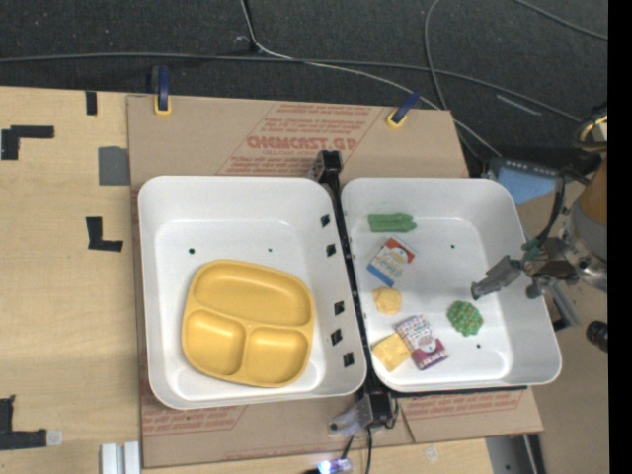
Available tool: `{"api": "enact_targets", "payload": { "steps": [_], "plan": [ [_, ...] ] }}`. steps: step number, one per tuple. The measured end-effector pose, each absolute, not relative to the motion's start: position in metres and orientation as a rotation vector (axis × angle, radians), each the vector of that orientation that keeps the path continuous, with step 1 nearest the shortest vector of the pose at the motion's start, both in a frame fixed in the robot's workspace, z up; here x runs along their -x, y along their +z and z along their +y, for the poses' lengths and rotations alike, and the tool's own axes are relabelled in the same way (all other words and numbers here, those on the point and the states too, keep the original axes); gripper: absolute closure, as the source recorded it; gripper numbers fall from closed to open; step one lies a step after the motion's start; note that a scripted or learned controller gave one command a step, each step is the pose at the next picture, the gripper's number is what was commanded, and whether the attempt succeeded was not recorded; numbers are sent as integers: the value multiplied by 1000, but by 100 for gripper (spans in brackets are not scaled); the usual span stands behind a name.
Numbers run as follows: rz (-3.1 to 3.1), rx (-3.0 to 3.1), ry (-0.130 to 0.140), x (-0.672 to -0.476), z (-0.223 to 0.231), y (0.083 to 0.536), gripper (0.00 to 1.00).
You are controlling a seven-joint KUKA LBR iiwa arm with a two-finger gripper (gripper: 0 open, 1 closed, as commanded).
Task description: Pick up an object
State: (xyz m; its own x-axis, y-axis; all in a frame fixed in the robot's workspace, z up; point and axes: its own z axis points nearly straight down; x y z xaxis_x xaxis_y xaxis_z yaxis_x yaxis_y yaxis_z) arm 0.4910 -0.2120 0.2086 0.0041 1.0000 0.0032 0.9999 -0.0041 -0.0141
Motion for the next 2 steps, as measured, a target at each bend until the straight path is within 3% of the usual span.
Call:
{"api": "enact_targets", "payload": {
  "steps": [1,2],
  "plan": [
    [-2221,2220,2,-494,-212,216,0],
    [-2218,2219,5,-486,-217,166,0]
  ]
}}
